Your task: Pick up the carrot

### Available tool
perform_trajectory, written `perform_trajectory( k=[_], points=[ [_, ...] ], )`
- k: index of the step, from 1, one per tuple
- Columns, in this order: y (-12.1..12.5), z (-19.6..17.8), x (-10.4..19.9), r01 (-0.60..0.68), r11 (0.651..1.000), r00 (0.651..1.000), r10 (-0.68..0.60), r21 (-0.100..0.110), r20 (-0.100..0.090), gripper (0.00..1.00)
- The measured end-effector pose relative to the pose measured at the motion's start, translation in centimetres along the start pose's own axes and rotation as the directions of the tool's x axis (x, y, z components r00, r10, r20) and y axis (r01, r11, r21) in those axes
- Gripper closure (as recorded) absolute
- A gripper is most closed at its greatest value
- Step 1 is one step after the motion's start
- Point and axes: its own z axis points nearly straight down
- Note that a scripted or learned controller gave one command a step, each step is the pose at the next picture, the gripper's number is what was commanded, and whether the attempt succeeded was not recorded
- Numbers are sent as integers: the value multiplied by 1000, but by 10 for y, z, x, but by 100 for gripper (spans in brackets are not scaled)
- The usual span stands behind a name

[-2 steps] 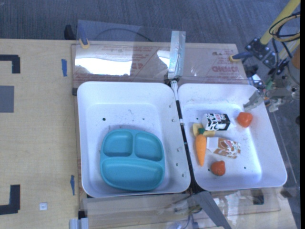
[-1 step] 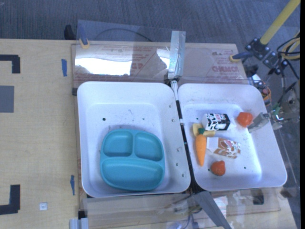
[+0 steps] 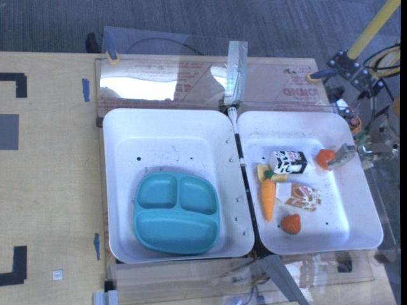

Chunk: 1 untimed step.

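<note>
The carrot (image 3: 268, 196) was seen lying in the right bin (image 3: 365, 230); the gripper (image 3: 344, 155) stood near an orange fruit (image 3: 325, 158).

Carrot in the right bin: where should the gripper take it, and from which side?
Grip the carrot across its thick orange upper body, just below the green top, coming straight down. It lies flat, lengthwise toward the bin's front, so close the fingers across its width. The mid-body has free room on both sides; the tip tapers thin.
</note>
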Motion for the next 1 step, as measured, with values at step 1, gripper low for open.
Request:
perform_trajectory(
  k=[1],
  points=[
    [-19,-6,1,-12,1000,1000,12,3,-3,0]
  ],
)
